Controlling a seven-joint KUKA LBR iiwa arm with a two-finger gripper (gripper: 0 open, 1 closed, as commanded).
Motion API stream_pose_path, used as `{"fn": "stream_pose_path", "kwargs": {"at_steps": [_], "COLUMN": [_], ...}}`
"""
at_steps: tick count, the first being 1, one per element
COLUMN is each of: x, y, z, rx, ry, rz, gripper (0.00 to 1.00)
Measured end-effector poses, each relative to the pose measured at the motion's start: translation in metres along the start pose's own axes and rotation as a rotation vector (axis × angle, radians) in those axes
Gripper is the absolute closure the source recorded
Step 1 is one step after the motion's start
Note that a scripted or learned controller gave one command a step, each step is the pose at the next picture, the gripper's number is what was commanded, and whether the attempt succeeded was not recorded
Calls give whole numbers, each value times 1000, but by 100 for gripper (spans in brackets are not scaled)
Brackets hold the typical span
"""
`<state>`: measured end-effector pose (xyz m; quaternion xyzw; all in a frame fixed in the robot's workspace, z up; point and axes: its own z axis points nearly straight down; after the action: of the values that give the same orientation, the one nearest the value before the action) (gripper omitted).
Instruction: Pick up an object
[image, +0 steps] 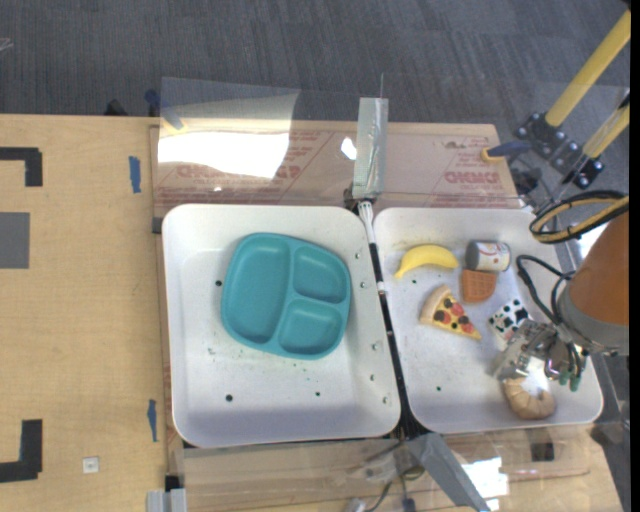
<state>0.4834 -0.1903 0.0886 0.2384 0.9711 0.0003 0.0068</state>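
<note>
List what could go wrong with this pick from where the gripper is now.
1. The gripper sits between the black-and-white toy and the tan bread-like piece; it could nudge either instead of gripping.
2. Both lie near the right bin's wall, so a finger may catch the rim.

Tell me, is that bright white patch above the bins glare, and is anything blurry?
In the camera view, yes: the clear sheet behind the left bin reflects light; the gripper by the bread roll looks slightly smeared; the teal tray is sharp.
</note>
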Motion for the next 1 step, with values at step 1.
{"fn": "stream_pose_path", "kwargs": {"at_steps": [1], "x": [-97], "y": [23], "z": [-3], "rx": [-5], "ry": [10], "rz": [314], "gripper": [100]}}
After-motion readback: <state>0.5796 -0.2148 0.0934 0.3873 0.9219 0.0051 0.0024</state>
